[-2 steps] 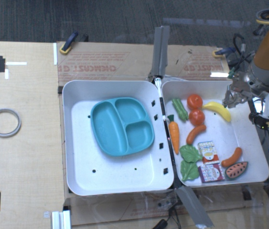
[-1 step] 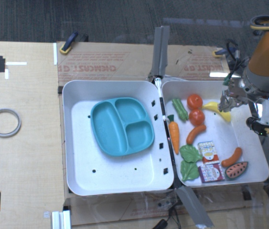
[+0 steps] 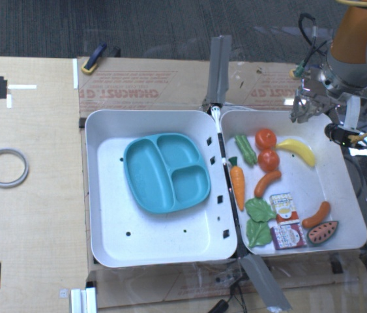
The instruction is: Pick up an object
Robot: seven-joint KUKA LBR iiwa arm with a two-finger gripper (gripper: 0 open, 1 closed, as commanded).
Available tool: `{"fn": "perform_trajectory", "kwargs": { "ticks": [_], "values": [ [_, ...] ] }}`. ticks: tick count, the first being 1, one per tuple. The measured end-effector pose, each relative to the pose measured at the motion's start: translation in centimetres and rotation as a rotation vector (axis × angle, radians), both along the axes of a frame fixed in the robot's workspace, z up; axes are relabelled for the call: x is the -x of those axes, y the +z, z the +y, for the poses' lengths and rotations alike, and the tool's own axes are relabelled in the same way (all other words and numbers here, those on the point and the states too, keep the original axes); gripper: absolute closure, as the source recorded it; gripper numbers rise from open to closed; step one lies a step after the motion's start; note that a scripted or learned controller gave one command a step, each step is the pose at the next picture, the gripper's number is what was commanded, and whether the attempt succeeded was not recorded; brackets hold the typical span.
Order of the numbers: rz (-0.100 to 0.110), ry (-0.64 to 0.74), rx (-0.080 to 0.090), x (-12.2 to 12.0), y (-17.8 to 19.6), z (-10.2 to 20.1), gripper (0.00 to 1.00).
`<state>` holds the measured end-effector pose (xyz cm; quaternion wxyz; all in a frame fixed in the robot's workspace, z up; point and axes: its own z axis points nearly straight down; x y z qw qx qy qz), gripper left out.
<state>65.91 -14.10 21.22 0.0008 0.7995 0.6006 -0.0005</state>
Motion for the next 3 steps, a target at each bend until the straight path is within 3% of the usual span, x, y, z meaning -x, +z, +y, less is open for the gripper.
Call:
{"fn": "perform_trajectory", "kwargs": {
  "ticks": [1,2,3],
  "values": [
    [0.001,0.0,0.0,0.0,0.0,0.0,0.0],
    [-0.003,0.047,0.001,-0.1,-11.8,-5.3,0.0],
    [-0.004,0.132,-0.009,3.0,-11.8,-6.6,0.0]
  ]
}}
